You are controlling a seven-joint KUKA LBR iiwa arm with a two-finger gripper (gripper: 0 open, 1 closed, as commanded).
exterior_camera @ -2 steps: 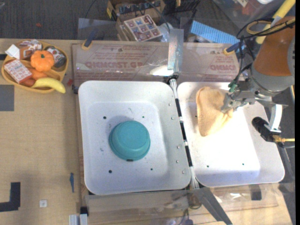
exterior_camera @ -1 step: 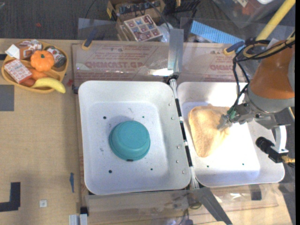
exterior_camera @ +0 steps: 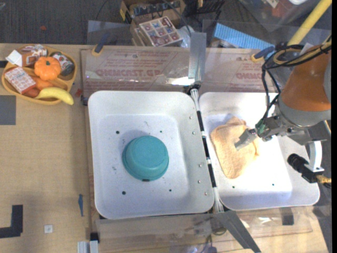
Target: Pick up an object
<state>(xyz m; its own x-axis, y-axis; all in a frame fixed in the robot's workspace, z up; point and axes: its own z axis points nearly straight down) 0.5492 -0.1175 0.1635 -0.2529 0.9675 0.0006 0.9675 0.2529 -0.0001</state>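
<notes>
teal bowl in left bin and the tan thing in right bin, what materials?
Teal bowl: lies upside down; looks like rigid plastic, with a smooth, slightly satin surface, uniform colour and soft highlights. Could be silicone; can't tell.

Tan thing: looks like soft cloth or sponge-like fabric, with a matte, fuzzy texture and an irregular, floppy outline with a folded edge.

The pincer sits over it; a grasp isn't visible.

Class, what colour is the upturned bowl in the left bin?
The bowl is teal, a blue-green, seen clearly in the camera view against the white left bin.
</notes>
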